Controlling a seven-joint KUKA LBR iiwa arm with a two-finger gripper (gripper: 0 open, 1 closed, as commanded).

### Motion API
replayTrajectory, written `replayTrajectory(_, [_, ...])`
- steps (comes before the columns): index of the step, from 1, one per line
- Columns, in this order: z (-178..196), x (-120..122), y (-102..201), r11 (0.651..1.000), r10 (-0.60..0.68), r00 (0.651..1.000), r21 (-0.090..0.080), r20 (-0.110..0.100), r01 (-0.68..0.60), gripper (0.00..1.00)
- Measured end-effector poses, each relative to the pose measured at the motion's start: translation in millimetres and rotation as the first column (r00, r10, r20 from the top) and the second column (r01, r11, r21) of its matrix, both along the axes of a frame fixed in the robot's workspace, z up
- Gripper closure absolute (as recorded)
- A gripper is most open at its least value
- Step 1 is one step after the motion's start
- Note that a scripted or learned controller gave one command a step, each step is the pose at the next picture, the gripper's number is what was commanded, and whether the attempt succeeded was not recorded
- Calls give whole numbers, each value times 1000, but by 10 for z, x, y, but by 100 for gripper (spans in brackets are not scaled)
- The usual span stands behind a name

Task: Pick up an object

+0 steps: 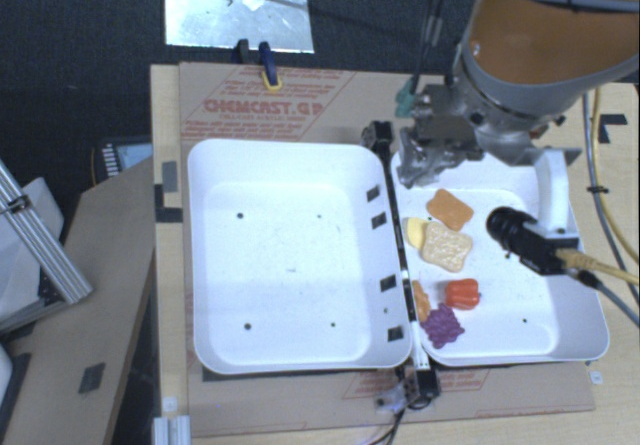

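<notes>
- Camera view: the arm (550, 13) comes in from the right, and the hand (413, 171) hangs over the upper left corner of the right bin (520, 325), close to the wall it shares with the left bin (290, 263).
- I cannot tell whether the hand is spread or pressed together, and nothing is seen held in it.
- The things to pick all lie in the right bin, on its left half, and look like small toy foods.
- There are six, one of each: an orange bun (449, 208), a pale cracker (446, 246), a yellow piece (414, 230), a red piece (461, 294), a carrot (421, 301) and purple grapes (443, 327).
- The bun lies just below the hand, so it is the nearest choice. The cracker touches it from below, and the yellow piece sits against the cracker's left edge.
- The carrot lies against the shared wall, with the red piece just beside it and the grapes below them.
- They all look light and stiff, likely smooth plastic, so they may slide or tip under a poor pinch but should not break.
- The bun and cracker lie flat and are best taken across their short edges.
- The red piece stands clearer of its neighbours and gives a rounder body to close on.
- The carrot looks awkward because it is so close to the wall.
- There are two bins.
</notes>
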State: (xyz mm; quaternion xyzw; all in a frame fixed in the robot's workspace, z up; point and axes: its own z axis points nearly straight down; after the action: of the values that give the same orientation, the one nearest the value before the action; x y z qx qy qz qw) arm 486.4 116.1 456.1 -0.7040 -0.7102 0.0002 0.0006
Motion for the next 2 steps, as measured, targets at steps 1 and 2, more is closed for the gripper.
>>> replayTrajectory(1, [244,0,436,1000,0,1000,2,5,0,100])
replayTrajectory(2, [-1278,-16,917,1000,-1,1000,-4,-12,1,100])
